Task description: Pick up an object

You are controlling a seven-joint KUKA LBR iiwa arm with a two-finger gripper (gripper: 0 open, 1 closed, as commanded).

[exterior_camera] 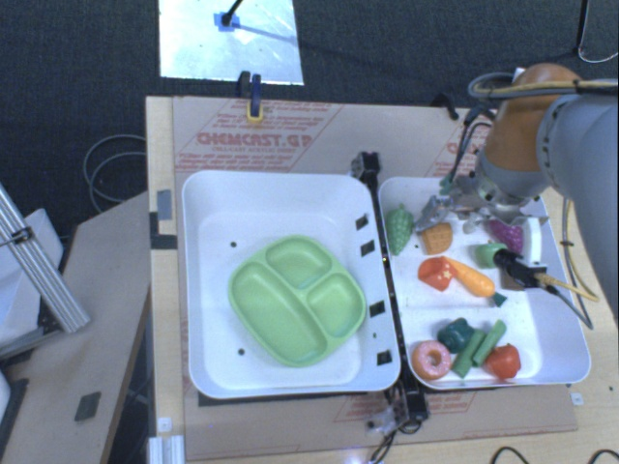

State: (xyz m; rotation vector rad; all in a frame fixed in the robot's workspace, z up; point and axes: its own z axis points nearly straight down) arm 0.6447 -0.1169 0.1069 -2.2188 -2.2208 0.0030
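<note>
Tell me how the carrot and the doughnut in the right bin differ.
The carrot is long, tapered and orange; the doughnut is a round pink ring with a hole. The carrot lies mid-bin beside a red piece; the doughnut sits at the near edge by green pieces. Both lie flat in the right bin.

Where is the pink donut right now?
The pink donut lies in the right bin, at its near left corner, just left of the dark green broccoli.

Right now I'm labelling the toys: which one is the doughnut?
Take the right bin, the one full of toy food. Along its near edge, at the left, lies the doughnut: a pink-iced ring with a hole, beside the green broccoli.
</note>
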